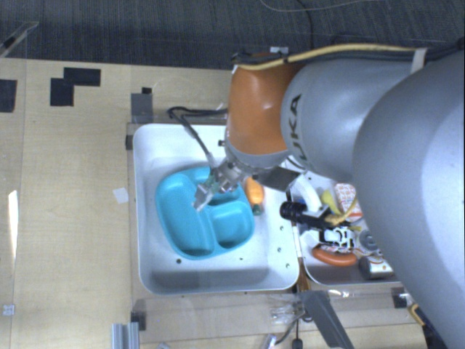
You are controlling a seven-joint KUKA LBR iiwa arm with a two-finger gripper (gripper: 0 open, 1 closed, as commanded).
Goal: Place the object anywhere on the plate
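A: Where is the gripper [207,193] right now?

B: Over the blue plate [185,227], which lies in the left bin [149,217]. The tips hang above the plate's ridge, where its 2 compartments meet.

A: Open or closed? Holding anything?

B: I cannot tell. The tips are small and blurred against the blue, and I see nothing I could call an object between them.

A: So where is the object?

B: My best guess is the orange thing [253,193] just beside the plate's right rim, on the bin floor. It looks short and stubby, with its long axis running roughly up and down in the view. The arm [349,107] hides part of it.

A: And how does that lie from the gripper?

B: To the gripper's right in the view, close by, back toward the arm's own side. The plate sits on the far side, to the left.

A: So what does the next move hinge on?

B: If the orange thing is the target, the gripper must shift right off the plate, then carry it back left across the rim. The right bin [312,264] holds a jumble of other items, so that is only a judgement.
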